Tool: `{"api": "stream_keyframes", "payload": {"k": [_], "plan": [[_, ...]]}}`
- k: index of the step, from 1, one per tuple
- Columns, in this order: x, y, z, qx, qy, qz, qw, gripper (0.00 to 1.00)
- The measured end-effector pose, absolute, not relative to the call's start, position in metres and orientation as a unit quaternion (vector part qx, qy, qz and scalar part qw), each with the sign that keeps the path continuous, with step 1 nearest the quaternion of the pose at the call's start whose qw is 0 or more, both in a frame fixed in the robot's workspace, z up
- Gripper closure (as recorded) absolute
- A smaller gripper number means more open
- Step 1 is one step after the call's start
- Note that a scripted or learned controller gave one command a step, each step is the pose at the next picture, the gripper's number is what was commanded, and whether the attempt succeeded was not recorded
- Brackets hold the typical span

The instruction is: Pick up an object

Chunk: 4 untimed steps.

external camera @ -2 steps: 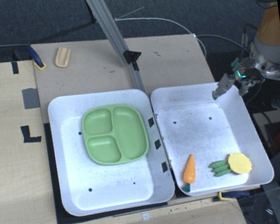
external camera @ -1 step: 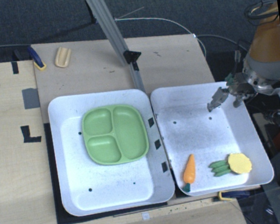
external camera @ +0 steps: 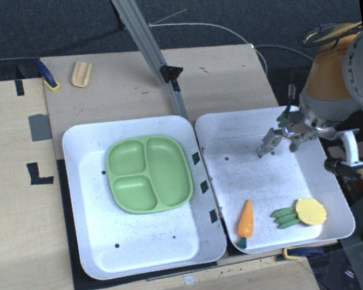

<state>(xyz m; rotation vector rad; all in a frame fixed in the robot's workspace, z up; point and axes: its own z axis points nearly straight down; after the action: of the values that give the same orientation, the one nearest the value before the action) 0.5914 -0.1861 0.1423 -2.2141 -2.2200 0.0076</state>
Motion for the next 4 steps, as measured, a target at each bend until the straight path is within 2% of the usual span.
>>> {"api": "stream_keyframes", "payload": {"k": [1,2,3,4], "plan": [[0.590,-0.185,0.088,-0.706,-0.708,0.0020,0.002,0.00],[0.591,-0.185,0.101,-0.706,-0.708,0.0008,0.001,1.00],[0.595,-0.189,0.163,-0.707,-0.708,-0.0011,-0.003,1.00],[0.596,-0.189,0.215,-0.707,-0.708,-0.0010,-0.002,1.00]]}}
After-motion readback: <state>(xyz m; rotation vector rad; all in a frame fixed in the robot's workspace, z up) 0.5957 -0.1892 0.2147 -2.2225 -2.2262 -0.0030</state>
